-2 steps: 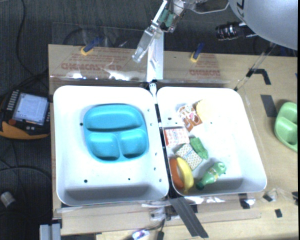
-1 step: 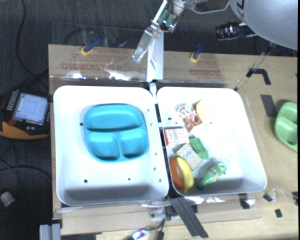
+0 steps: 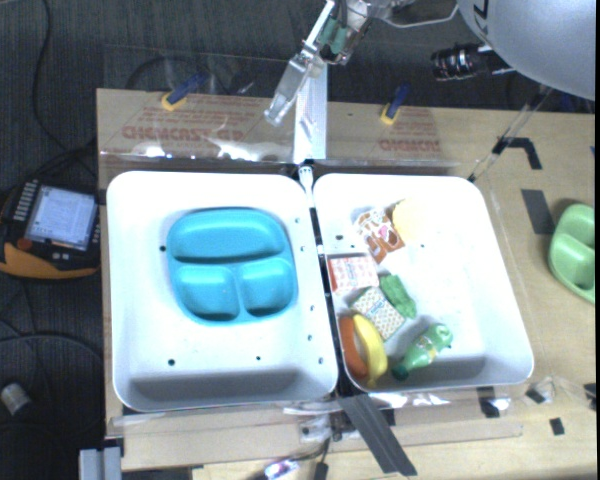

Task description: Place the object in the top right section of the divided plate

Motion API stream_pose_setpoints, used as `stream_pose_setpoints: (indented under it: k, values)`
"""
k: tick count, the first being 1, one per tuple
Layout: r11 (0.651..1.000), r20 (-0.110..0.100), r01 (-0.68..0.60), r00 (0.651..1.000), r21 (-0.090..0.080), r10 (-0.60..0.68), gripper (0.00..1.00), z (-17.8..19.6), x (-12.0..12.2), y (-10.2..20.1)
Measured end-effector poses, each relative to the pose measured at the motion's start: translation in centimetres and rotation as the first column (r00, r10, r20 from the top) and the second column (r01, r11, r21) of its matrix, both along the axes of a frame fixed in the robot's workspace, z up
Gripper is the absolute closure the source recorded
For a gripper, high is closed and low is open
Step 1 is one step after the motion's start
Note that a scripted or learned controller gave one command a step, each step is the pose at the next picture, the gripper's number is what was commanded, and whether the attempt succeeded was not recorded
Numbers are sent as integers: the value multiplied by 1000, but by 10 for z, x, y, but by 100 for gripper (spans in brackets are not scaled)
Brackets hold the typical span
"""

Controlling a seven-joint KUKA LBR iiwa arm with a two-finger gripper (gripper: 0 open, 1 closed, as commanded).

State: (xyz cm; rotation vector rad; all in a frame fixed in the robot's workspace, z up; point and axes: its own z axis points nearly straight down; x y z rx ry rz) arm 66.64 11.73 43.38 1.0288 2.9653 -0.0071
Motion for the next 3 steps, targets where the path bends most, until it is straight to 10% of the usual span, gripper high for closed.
stream_pose_setpoints:
  k: [3]
  values:
    - [987,0,-162,987,2,162,0,1,-3,-8]
